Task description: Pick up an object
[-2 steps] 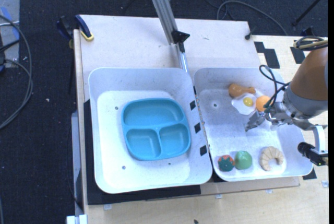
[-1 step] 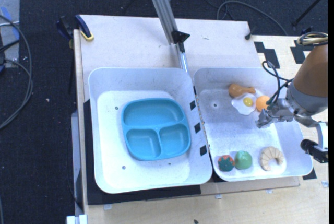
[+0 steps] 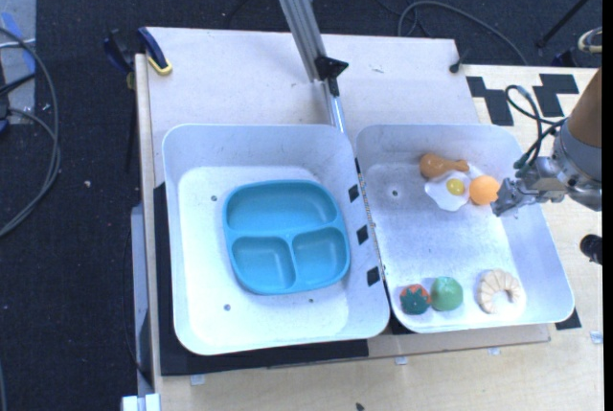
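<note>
My tool [image 3: 505, 200] low at right bin's [image 3: 536, 246] right edge, just beside orange ball [image 3: 485, 189], lined up for grab; tool's width: cannot tell. Fried egg [image 3: 450, 191] touching ball.

I see a light wooden bench top [image 3: 239, 64] under two shallow white plastic bins, the left bin [image 3: 192, 208] touching the right bin [image 3: 536, 246]. A slanted grey metal pole [image 3: 297, 2] crosses the bench's far side. Black cables [image 3: 450, 11] trail over the dark carpeted floor [image 3: 77, 304]. A blue-and-yellow clamp [image 3: 153, 50] grips the bench's far-left corner.
</note>
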`<state>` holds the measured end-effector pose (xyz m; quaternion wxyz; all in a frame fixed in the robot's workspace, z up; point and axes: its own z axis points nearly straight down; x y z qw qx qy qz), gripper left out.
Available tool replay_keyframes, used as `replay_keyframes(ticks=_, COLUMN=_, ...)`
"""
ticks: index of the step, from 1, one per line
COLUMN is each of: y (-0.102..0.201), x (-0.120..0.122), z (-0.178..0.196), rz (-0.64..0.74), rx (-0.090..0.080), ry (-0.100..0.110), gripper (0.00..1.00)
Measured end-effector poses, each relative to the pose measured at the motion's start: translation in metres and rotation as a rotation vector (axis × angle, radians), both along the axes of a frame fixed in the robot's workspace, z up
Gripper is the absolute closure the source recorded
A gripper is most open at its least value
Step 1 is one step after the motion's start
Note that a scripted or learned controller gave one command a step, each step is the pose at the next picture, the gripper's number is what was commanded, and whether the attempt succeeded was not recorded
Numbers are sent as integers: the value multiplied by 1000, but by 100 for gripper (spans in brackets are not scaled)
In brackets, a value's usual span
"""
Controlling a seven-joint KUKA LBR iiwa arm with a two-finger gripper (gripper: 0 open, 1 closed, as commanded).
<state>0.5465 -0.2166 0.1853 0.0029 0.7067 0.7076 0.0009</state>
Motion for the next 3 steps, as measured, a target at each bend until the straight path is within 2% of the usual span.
replay_keyframes(ticks=1, y=0, x=1, z=47, rz=1, rx=0, ry=-1, gripper=100)
replay_keyframes(ticks=2, y=53, x=4, z=57, rz=6, rx=4, ry=4, gripper=100)
replay_keyframes(ticks=3, y=106, x=13, z=47, rz=6, rx=4, ry=5, gripper=100)
